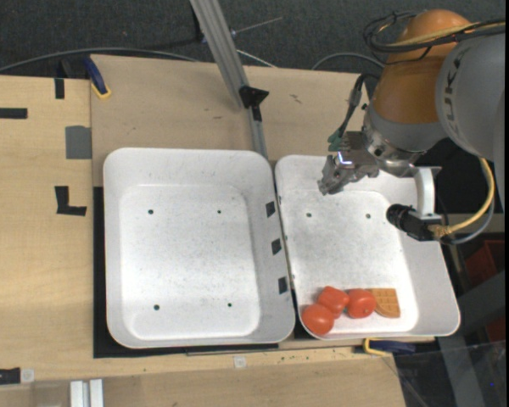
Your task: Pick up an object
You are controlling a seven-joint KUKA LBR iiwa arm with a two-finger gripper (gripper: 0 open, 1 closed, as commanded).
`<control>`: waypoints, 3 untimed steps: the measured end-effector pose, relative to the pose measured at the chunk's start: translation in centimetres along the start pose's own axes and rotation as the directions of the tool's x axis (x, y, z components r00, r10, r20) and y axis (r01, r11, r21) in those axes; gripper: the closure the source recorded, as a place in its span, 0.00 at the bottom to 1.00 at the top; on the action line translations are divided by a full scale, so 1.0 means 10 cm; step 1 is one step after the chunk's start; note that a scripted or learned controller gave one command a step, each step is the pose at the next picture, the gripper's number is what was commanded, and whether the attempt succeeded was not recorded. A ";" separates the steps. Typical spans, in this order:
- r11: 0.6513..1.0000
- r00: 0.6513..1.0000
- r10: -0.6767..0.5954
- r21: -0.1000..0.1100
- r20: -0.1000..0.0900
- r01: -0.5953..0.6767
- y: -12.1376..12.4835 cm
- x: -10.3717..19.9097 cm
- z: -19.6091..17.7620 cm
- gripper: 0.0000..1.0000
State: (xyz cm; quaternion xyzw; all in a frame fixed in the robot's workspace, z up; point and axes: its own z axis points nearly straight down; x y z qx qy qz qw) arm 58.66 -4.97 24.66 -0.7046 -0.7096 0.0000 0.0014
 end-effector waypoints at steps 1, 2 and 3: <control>1.000 1.000 0.001 0.002 0.001 -0.001 -0.15 0.51 0.16 1.00; 1.000 1.000 0.000 0.001 0.000 0.000 -0.35 1.03 0.08 1.00; 1.000 1.000 -0.001 0.000 0.001 0.001 -0.45 1.51 0.05 1.00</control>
